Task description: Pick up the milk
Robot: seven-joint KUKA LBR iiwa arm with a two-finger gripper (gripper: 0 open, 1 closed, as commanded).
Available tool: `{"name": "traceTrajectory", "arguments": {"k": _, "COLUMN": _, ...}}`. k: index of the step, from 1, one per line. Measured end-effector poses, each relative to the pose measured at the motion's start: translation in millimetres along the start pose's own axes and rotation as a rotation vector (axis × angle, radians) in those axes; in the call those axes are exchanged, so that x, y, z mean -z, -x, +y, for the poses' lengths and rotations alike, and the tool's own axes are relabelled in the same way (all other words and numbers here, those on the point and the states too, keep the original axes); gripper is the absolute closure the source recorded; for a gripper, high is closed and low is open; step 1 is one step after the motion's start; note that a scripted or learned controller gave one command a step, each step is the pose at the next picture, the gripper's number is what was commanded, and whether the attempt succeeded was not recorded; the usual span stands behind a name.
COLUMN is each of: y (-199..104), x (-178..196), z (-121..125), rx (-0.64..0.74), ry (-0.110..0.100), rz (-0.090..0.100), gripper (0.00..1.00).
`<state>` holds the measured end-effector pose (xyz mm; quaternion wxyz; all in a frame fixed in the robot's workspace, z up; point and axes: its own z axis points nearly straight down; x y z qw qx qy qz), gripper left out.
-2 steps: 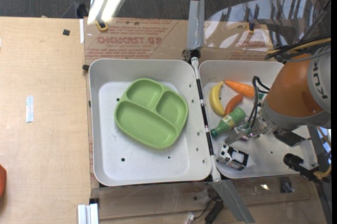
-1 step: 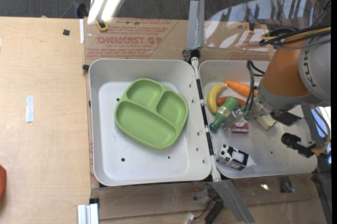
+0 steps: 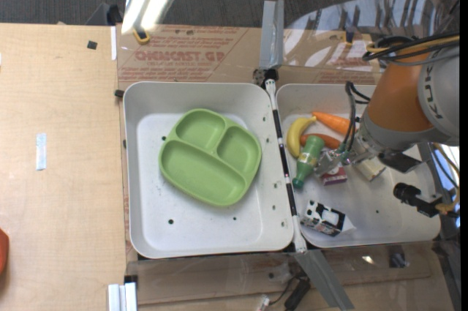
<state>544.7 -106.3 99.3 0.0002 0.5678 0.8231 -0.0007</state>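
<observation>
The milk [image 3: 324, 217] is a small white carton with black patches. It lies on its side near the front left corner of the right bin [image 3: 387, 225]. My gripper [image 3: 349, 159] hangs low in the middle of that bin, below the orange wrist band. It sits over a cluster of items, above and to the right of the milk and apart from it. Nothing of the milk is between the gripper's parts.
Beside the gripper lie a green bottle [image 3: 306, 158], a banana [image 3: 295, 135], a carrot [image 3: 330, 121] and a small red and white box [image 3: 334, 174]. The left bin [image 3: 146, 222] holds a green divided plate [image 3: 210, 156]. A ridge [image 3: 281, 156] separates the bins.
</observation>
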Motion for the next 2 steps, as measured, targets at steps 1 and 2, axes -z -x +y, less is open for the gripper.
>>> {"name": "traceTrajectory", "arguments": {"k": 1, "y": 65.9, "x": -8.2, "z": 73.4, "rx": -0.014, "ry": -0.001, "rz": 0.000, "gripper": 1.00}}
{"name": "traceTrajectory", "arguments": {"k": 2, "y": -13.5, "x": 92.0, "z": 67.8, "rx": -0.026, "ry": -0.001, "rz": 0.000, "gripper": 1.00}}
